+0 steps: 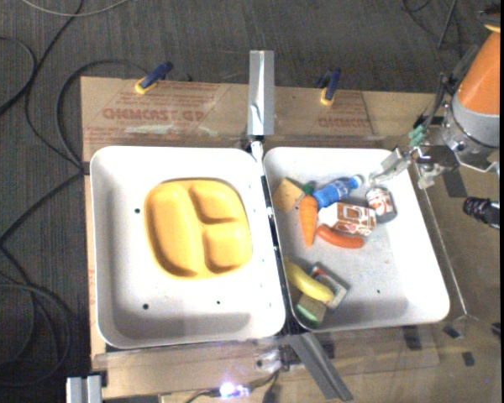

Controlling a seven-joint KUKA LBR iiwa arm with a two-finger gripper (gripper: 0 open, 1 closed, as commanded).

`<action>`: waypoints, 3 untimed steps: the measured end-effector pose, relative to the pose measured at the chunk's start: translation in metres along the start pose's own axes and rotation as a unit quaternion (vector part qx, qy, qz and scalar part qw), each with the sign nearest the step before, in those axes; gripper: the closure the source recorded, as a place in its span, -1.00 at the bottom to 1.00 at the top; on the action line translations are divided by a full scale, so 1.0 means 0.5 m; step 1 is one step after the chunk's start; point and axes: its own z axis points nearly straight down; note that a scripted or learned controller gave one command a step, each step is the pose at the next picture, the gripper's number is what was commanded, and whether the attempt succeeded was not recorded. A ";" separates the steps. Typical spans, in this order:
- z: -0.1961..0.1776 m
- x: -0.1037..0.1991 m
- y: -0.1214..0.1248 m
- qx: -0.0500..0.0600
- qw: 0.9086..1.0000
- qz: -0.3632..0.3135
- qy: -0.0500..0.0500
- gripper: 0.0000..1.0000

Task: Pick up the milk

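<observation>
Your gripper [386, 168] hangs over the upper right part of the right bin [420, 296], its thin metallic fingers [392, 162] angled down and to the left from the wrist hardware; at this slant you cannot tell whether they are parted or closed, and nothing shows between them. Behind it the arm [480, 91] enters from the right, orange band above a grey wrist.

Just below and left of the fingertips lies a small dark and white packet [380, 201]; its print is too small to read. Beside that, further left, lies the milk [353, 217], a small carton with a red, brown and white face, on its side near the bin's middle; its label text is not legible. Touching its lower edge is a red-orange sausage-like piece [343, 240]. Left of the gripper, a blue bottle with a white cap [334, 191] lies tilted, and beyond it an orange carrot [307, 219] and a tan wedge [287, 194].

Well below the gripper, near the bin's lower left, sit a yellow banana [307, 282], a grey box [331, 287] and a green item [309, 311].

Far left of the gripper, the left bin [118, 309] holds a yellow divided tray [198, 227]. On the cardboard [168, 112] beyond it you can read faded red print, "CHEMCAST", with smaller letters unclear. Two blue and yellow clamps [154, 77] pin its far edge
</observation>
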 end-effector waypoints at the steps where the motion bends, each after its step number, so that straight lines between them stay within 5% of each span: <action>1: 0.226 0.017 -0.033 -0.001 0.983 -0.183 0.000 -1.00; 2: 0.195 0.153 -0.092 0.000 0.972 -0.237 0.000 -1.00; 3: 0.270 0.082 0.004 -0.012 0.913 -0.408 -0.008 -1.00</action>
